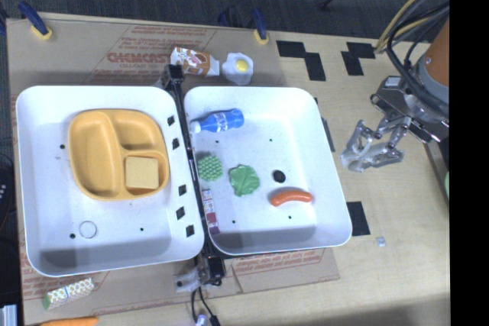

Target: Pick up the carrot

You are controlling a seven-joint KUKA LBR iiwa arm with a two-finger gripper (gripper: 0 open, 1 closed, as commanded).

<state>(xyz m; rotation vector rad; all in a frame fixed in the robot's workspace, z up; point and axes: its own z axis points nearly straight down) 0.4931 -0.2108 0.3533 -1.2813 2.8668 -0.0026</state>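
The carrot (291, 197), a small orange piece, lies near the front right corner of the right white bin (330, 195). My gripper (372, 158) hovers over the bare bench to the right of that bin, outside its rim and a little farther back than the carrot. Its metal fingers (356, 151) are spread open and hold nothing.
The right bin also holds a blue bottle (218, 121), a green ribbed ball (209, 166), a green leafy piece (244, 179) and a small black item (278, 177) just behind the carrot. The left bin (34, 164) carries a yellow divided tray (99, 156) with a tan square (142, 172). A small carton (191, 61) and an egg (238, 67) sit behind the bins.
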